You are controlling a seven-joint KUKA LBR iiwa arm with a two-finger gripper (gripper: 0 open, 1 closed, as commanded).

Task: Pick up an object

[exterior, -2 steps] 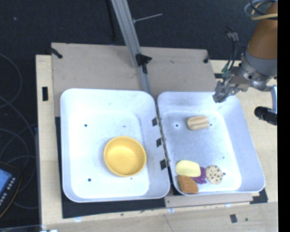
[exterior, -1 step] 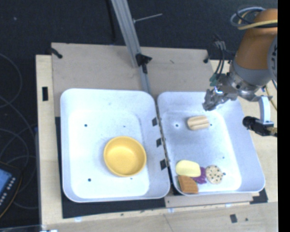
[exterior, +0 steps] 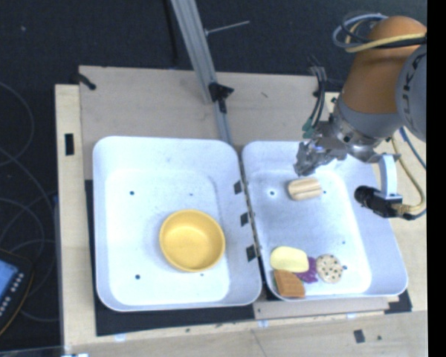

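Observation:
In the right bin [exterior: 357, 222] a tan, log-shaped piece [exterior: 305, 190] lies near the far wall. My gripper [exterior: 308, 163] hangs just above and behind it, pointing down, with nothing visibly between its fingers. At the bin's near edge sit a pale yellow lemon-like piece [exterior: 289, 259], a brown toast-like piece [exterior: 288, 283], a purple piece [exterior: 310, 275] and a round speckled cookie [exterior: 328, 268]. A yellow bowl [exterior: 192, 239] rests in the left bin [exterior: 126, 199].
A grey metal pole [exterior: 197, 47] slants down from the top to the gap between the bins. A black cable and connector [exterior: 375, 201] hang off the arm over the right bin's right side. The bench edge runs around both bins.

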